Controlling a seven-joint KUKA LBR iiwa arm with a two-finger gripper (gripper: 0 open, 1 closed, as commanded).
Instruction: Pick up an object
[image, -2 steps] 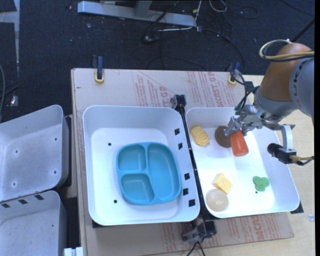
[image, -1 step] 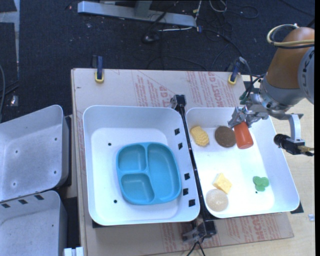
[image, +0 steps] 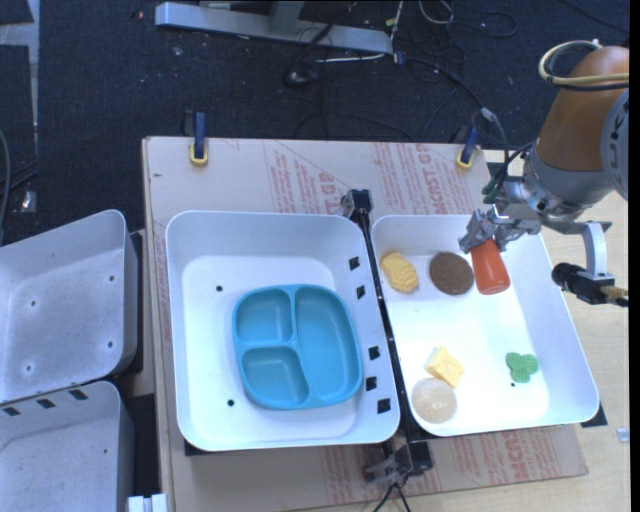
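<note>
While in jaws, red cylinder (image: 490, 270) hangs ~upright, axis vert.

An orange-red cylinder (image: 491, 269) stands roughly upright at about one o'clock in the right bin (image: 560, 330), its top caught between the fingers of the gripper (image: 487, 238). It sits just beside a round brown disc (image: 451, 273), which lies at its nine o'clock side.

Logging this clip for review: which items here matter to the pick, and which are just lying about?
In play: gripper; red-orange cylinder at its fingers.

Lying about: brown disc, yellow ridged piece, yellow wedge, tan disc, green piece, blue divided tray.
</note>
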